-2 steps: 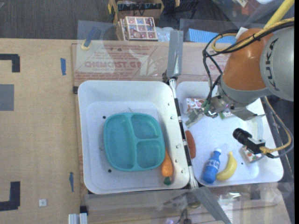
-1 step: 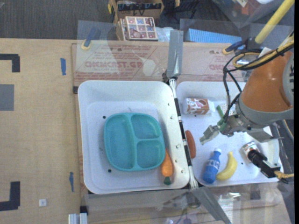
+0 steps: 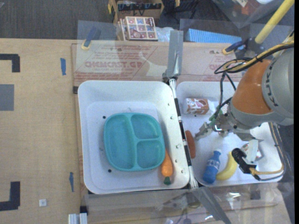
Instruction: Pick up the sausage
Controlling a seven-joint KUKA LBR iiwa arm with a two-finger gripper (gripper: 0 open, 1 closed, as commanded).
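you're looking at jaws that seem spread and gripping nothing, though the view is soft there. the grey two-finger gripper [image 3: 207, 128] is hovering in the right white bin [image 3: 275, 169], beside the reddish-brown sausage [image 3: 190, 143] lying along its left wall. you're mid-approach; next, shift left, descend, straddle it.

Left bin [image 3: 93, 97] holds a teal divided plate [image 3: 134, 142] at centre, with a carrot [image 3: 167, 167] near the bin's front right corner. In the right bin [image 3: 205, 88], the sausage [image 3: 190, 143] lies along the left wall. The gripper [image 3: 209, 127] hangs just right of it, above the bin floor. A blue bottle [image 3: 211, 166] and banana [image 3: 227, 168] lie near the front edge; a wrapped packet [image 3: 196, 106] sits toward the rear.
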